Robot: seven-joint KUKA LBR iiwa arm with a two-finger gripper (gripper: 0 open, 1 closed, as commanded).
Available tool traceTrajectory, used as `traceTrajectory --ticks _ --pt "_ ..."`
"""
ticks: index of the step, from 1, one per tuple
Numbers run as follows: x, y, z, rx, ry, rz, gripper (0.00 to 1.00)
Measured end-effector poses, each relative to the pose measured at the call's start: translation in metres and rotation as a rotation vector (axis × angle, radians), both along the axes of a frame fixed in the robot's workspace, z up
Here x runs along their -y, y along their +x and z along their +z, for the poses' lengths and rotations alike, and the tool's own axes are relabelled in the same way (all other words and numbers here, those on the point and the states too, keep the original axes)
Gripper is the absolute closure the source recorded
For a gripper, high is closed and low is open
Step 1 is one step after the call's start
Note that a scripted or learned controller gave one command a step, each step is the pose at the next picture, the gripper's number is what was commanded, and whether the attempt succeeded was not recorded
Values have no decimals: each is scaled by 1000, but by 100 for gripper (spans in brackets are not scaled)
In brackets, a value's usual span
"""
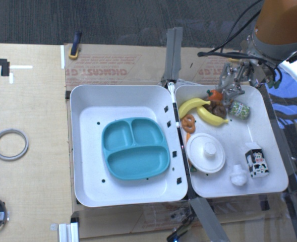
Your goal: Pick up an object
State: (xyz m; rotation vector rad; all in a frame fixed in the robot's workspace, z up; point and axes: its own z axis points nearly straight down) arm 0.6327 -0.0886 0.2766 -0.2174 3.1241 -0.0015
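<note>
Yellow banana point(204, 112) | we see it just left-below our gripper point(231, 88) | long axis slants down-right | finger state: we cannot tell

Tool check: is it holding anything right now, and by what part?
It cannot be told. The tool sits low over the clutter at the far end of the right bin, above the bananas, but nothing is clearly seen in its grasp.

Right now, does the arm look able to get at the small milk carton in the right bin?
Probably yes. The milk carton stands apart near the right bin's front right corner, with only a small white object beside it. The tool is above the bananas, at the far end.
</note>
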Motion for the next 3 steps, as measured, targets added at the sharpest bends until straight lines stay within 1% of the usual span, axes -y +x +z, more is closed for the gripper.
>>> traceTrajectory --ticks 3 --pt "1 4 29 15 -1 -2 100"
